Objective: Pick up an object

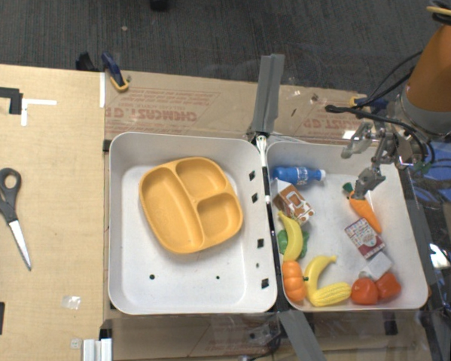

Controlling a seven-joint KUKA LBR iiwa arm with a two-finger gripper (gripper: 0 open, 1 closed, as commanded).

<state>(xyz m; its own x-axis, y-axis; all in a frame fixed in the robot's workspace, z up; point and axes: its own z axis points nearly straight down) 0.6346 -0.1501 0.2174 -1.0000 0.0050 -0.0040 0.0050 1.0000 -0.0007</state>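
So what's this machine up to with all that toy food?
A robot arm reaches in from the right, its gripper low over the right bin, just above a toy carrot. That bin also holds a small blue bottle, bananas, tomatoes and little cartons. The left bin holds a yellow divided plate. Nothing looks lifted yet.

I see even, bright overhead light; the white bins [181, 302] glare softly and cast thin shadows on the counter [43, 204]. Focus is fair, though the orange arm band [441, 66] blurs slightly.
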